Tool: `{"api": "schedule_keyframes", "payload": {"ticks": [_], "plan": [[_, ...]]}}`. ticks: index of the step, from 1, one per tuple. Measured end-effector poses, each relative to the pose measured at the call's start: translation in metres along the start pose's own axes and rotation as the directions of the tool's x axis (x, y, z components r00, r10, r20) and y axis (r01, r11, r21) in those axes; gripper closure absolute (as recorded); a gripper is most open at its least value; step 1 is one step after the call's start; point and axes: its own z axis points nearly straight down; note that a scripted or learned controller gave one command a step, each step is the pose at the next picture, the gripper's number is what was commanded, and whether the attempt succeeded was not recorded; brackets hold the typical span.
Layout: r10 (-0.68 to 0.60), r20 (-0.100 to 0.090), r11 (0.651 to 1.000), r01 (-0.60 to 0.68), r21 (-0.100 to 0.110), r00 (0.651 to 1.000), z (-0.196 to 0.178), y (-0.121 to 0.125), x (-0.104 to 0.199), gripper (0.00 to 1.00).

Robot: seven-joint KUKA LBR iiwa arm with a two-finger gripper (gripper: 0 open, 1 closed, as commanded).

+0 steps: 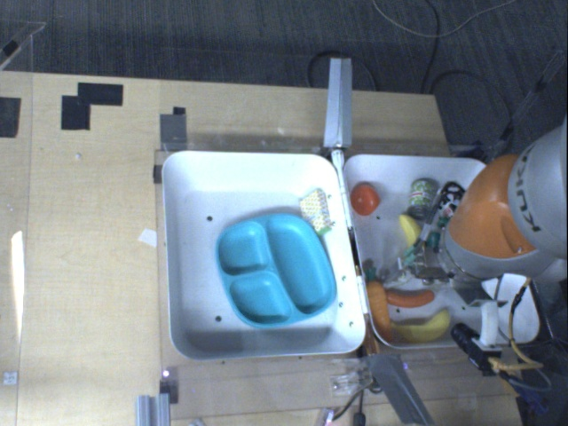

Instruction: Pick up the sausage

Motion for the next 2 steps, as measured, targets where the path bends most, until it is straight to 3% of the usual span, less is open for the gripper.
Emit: {"api": "schedule_keyframes", "payload": {"ticks": [1,2], "plan": [[-0.006,-0.008,1.000,0.006,-0.002,1.000,-0.0108,0.0025,0.0044,1.00],[-0.006,-0.008,1.000,0.006,-0.002,1.000,-0.0107,0.0024,0.0045,0.00]]}}
